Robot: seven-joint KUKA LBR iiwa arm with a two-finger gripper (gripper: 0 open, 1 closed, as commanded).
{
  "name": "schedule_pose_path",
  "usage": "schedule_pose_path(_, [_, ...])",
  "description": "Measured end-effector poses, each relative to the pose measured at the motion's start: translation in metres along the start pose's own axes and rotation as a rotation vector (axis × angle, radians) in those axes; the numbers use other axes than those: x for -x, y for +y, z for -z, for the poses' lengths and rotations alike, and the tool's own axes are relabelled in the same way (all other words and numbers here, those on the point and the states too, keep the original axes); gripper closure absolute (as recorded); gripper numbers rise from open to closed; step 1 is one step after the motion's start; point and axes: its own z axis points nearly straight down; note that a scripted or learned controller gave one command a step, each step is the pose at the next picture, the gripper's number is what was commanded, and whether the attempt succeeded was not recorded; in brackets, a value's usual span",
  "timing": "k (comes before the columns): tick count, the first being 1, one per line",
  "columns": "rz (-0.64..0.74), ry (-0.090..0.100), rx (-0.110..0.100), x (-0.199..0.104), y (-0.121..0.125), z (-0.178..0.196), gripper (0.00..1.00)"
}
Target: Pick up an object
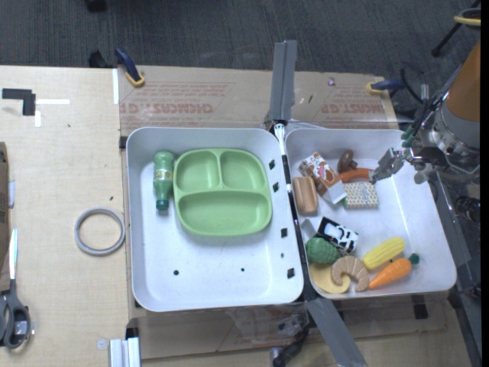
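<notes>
Progress: nothing is lifted yet; the grasp itself is left, by my reading
End effector: the end effector (386,165) hangs over the upper right part of the right bin (428,228), fingers seemingly a little apart with nothing between them
Nearest candidates: an orange sausage-like piece (354,176) lies just off its tip, with a speckled beige block (361,196) right below that
Other pickables: a small snack packet (319,171), a bread roll (306,195), a black-and-white piece (338,234), a green leafy toy (322,250), a croissant (351,271), a corn cob (383,252) and a carrot (390,273), all in the right bin
Left bin: the left bin (153,266) holds a green divided plate (223,192) and a green bottle (163,179) lying beside it
Tabletop extras: a tape ring (100,230) and scissors (14,316) lie well apart from the bins
In the way: the upper toys are crowded and touching, so closing on one may nudge its neighbours; the bin wall is close on the arm's side
</notes>
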Motion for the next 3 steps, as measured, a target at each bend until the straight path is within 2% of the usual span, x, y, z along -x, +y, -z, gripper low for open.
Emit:
schedule_pose_path(1, [-0.052, 0.001, 0.001, -0.055, -0.041, -0.091, 0.00])
schedule_pose_path(2, [0.114, -0.001, 0.004, -0.061, 0.021, -0.048, 0.00])
schedule_pose_path(3, [0.223, -0.002, 0.004, -0.089, 0.074, -0.048, 0.00])
